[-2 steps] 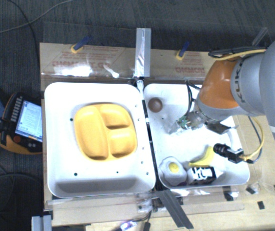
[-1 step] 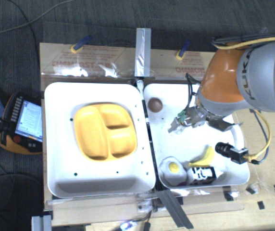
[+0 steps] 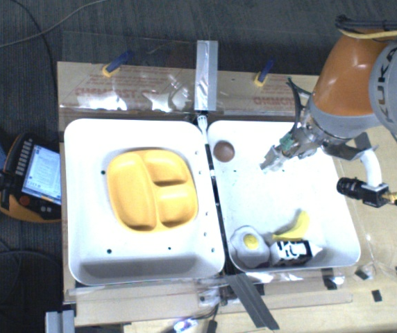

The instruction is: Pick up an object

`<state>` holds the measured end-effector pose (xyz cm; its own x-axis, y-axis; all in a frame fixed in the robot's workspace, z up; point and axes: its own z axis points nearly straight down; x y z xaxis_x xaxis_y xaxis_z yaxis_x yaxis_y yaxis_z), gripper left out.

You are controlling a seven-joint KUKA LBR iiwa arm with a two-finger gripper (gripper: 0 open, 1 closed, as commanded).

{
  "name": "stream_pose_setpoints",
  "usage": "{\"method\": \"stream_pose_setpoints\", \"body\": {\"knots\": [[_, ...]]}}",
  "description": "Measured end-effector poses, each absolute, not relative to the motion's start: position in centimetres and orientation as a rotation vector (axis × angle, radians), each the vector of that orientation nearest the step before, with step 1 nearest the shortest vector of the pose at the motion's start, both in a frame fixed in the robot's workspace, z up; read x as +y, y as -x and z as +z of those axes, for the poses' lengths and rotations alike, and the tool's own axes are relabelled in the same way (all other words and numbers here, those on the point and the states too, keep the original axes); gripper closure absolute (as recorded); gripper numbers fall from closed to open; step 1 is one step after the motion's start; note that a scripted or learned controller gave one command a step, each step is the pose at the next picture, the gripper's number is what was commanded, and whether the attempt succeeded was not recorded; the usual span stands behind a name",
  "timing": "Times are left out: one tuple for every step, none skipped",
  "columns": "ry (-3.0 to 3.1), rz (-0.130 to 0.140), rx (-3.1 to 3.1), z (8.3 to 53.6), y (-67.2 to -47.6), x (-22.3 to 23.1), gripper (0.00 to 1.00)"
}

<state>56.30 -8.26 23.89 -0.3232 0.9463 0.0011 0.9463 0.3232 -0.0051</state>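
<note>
The gripper [image 3: 273, 159] is hanging over the right bin [image 3: 323, 207], near its far side; nothing is showing between its fingertips, and how far open it is I cannot tell. The banana [image 3: 293, 225], a cup [image 3: 248, 245] and a black box [image 3: 294, 250] are lying at the near wall, well apart from it.

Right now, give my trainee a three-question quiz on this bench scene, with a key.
1. True or false: the yellow divided tray lies in the left bin.
2. Which item lies nearest the pincer? A) banana B) small brown ball C) black-and-white box
3. Fill in: the banana sits in the ____ bin.

Key: 1 true; 2 B; 3 right.
</note>
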Motion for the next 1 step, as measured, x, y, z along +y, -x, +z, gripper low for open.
{"method": "stream_pose_setpoints", "body": {"knots": [[1.902, 0.005, -2.496, 26.02, -56.46, -3.37, 1.0]]}}
